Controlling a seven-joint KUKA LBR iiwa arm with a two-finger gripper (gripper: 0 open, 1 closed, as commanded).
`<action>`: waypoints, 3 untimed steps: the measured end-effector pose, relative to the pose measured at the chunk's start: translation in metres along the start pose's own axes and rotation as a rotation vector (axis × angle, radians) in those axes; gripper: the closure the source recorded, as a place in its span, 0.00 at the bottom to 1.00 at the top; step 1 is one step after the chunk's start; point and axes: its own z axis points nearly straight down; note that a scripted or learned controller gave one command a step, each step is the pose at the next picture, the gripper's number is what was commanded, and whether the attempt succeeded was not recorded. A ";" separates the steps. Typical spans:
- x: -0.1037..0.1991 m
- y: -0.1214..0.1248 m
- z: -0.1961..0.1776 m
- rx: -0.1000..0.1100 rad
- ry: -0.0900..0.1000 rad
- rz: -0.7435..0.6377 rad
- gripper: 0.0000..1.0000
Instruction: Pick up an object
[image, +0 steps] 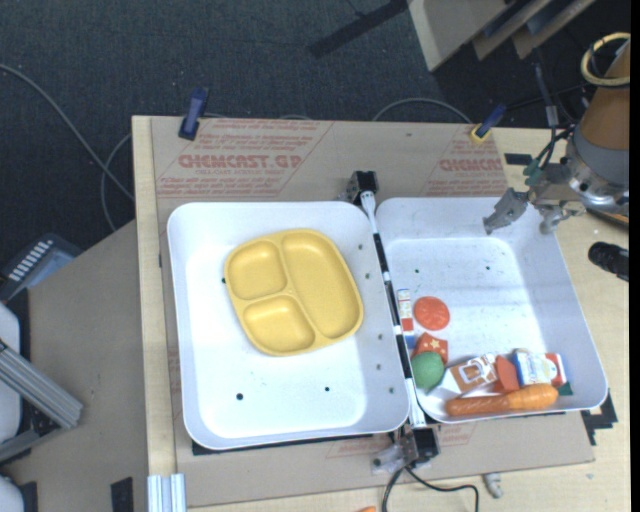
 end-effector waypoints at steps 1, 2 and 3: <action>0.052 -0.087 0.026 0.001 0.000 0.000 0.00; 0.093 -0.081 0.072 0.003 0.001 -0.001 0.00; 0.094 -0.070 0.111 0.003 0.001 0.000 0.00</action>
